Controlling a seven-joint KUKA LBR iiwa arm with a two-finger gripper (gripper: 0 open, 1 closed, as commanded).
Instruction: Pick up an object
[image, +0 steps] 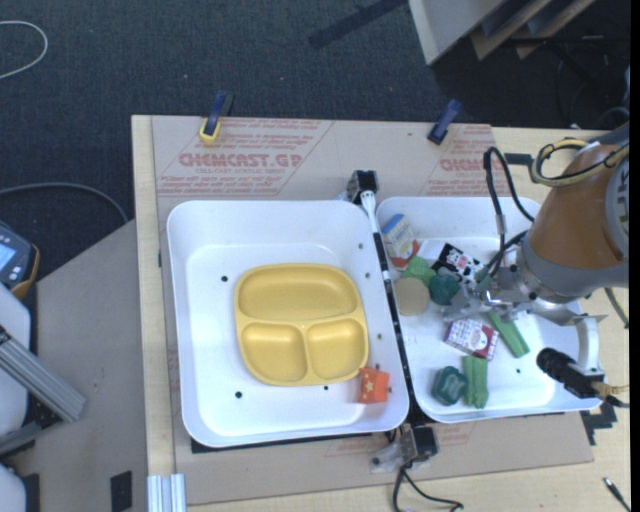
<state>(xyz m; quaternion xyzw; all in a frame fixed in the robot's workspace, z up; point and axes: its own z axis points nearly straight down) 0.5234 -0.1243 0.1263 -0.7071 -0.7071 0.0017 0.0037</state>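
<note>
A: Overhead, gripper (488, 298) low in the right bin (520, 400), mid-bin among the clutter; can't tell whether it's parted or closed.

B: Target?

A: Red-and-white packet (472, 338), just beside it toward the near edge. Probably light, crinkly, slippery; best pinched across its narrow width.

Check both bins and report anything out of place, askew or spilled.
Nothing is spilled or damaged. The orange block lies off the yellow divided plate in the left bin, by its lower right corner. The right bin holds a loose jumble of small items under the gripper.
</note>
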